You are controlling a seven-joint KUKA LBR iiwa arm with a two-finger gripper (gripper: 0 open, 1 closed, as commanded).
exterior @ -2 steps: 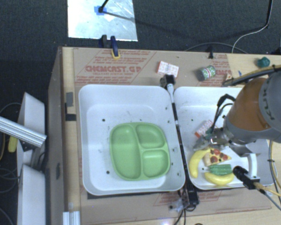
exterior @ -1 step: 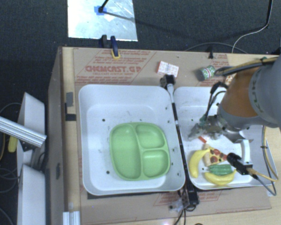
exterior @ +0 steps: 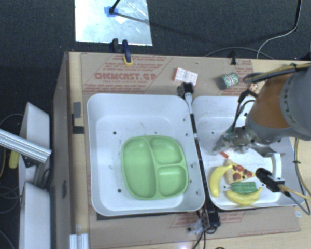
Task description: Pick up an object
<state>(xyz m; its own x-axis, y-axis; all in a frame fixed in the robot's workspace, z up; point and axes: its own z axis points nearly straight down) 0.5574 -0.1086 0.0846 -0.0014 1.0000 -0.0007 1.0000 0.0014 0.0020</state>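
In the right bin [exterior: 210, 113], near its front edge, lie a yellow banana [exterior: 216, 180], a toy pizza slice [exterior: 238, 173], a green vegetable [exterior: 243, 187] and a second banana [exterior: 244, 196] beneath it. My gripper [exterior: 225, 143] hangs low over the middle of this bin, just behind those toys. A small red piece [exterior: 224, 154] lies right below its tip. The grey arm with its orange band [exterior: 269, 105] reaches in from the right and covers the bin's right part.
A green divided plate [exterior: 154, 166] rests in the left bin [exterior: 101, 139]. On the cardboard behind the bins sit a small green can [exterior: 229, 80] and a white tag [exterior: 185, 75]. A black divider rail [exterior: 194, 134] runs between the bins.
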